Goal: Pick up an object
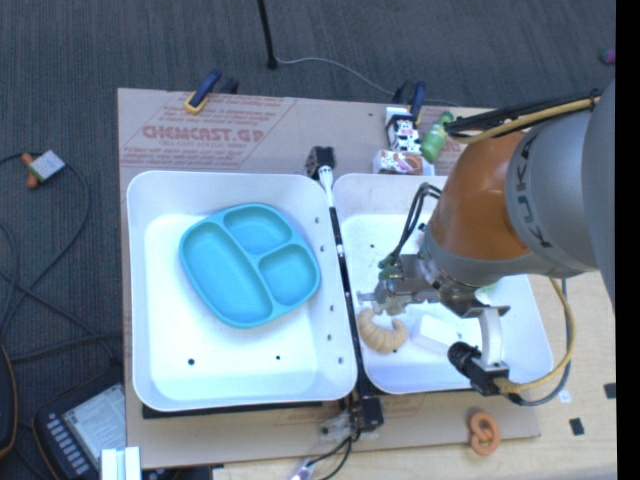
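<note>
Dark grey carpet surrounds a cardboard-covered bench (200, 133), and on it two shallow white bins stand side by side.

From the camera view, the left bin (165, 363) holds a blue divided plate (250, 263) with three compartments, lying near the middle of the frame's left half. The right bin (375, 218) is in the right half of the frame, and the arm (500, 208) comes into it from the right edge, its orange band above the wrist. The gripper (395, 296) hangs low over this bin, just above a tan croissant-shaped toy (383, 333) that lies near the bin's lower left corner, close to the wall between the bins. I cannot tell how the end effector stands, because the wrist covers it from this angle. A white flat piece (430, 330) lies just right of the croissant toy.

The step in hand seems to be the descent onto the croissant toy. To do it well, the gripper should centre over the middle of the curved body, not its thin ends, and close across the narrow width. It should keep away from the bin wall, which is near. An orange ring (484, 432) lies outside the bins at the lower right.
</note>
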Robot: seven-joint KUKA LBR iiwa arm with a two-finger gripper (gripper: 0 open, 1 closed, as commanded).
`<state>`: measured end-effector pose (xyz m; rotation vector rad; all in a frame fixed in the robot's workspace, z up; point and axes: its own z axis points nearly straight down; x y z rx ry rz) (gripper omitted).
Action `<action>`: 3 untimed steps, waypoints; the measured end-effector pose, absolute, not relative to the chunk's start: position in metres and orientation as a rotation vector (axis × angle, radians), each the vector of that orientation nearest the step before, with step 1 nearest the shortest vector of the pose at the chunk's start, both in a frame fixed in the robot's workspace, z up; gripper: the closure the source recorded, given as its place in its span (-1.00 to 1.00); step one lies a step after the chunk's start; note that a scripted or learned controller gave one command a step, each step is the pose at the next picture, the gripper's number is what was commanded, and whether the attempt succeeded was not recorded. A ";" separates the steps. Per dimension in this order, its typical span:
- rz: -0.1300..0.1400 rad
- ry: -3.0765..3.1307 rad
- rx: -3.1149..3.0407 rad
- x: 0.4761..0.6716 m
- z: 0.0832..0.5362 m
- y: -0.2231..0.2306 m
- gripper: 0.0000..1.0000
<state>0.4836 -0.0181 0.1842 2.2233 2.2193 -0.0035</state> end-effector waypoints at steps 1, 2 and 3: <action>-0.004 2.219 2.223 0.483 0.184 -0.091 1.00; -0.001 2.224 2.221 0.539 0.184 -0.013 1.00; -0.004 2.222 2.224 0.483 0.184 -0.005 1.00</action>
